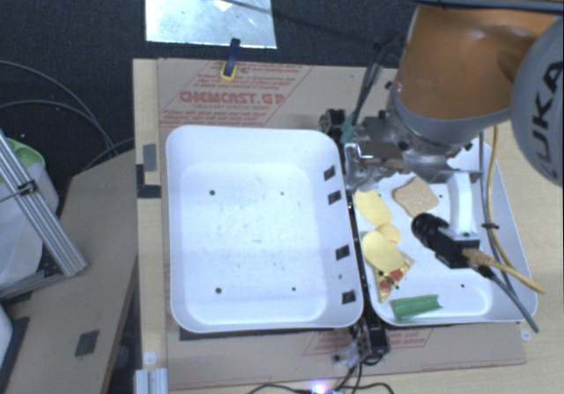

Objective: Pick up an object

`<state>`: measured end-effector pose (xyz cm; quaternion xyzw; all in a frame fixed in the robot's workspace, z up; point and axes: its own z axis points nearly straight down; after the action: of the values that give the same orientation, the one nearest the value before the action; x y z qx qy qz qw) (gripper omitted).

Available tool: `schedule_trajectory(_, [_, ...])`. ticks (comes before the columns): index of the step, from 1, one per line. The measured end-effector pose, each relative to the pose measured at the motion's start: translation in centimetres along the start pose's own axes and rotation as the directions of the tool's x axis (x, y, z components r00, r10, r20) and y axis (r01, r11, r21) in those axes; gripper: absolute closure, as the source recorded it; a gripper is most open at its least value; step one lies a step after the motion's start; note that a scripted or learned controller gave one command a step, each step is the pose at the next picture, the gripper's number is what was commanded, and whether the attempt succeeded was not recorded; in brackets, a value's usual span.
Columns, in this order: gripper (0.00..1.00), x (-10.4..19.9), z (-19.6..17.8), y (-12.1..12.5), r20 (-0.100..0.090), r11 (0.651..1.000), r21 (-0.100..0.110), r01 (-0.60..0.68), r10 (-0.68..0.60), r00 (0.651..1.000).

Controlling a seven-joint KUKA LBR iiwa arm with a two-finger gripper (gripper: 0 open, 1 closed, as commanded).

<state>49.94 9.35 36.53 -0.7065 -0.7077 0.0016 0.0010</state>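
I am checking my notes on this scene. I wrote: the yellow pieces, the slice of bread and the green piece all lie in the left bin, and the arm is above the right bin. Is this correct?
Not quite: the bin is wrong. The camera view shows the yellow pieces, the slice of bread and the green piece lying in the right bin, not the left bin. The arm is indeed above the right bin.

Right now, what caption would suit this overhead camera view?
Robot arm reaching over the right bin, which holds toy food, beside the left bin.
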Motion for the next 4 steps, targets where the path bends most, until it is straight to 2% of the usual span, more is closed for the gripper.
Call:
schedule_trajectory(1, [1.0,7.5,-5.3,3.5,-0.005,1.0,-0.013,0.009,-0.009,1.0])
schedule_trajectory(2, [1.0,11.4,8.9,6.1,0.001,1.0,0.005,0.006,-0.006,1.0])
schedule_trajectory(3, [1.0,6.0,7.9,0.1,0.0,1.0,0.0,-0.004,0.004,1.0])
schedule_trajectory(4, [1.0,2.9,-11.4,1.5,-0.006,1.0,-0.026,0.0,0.0,1.0])
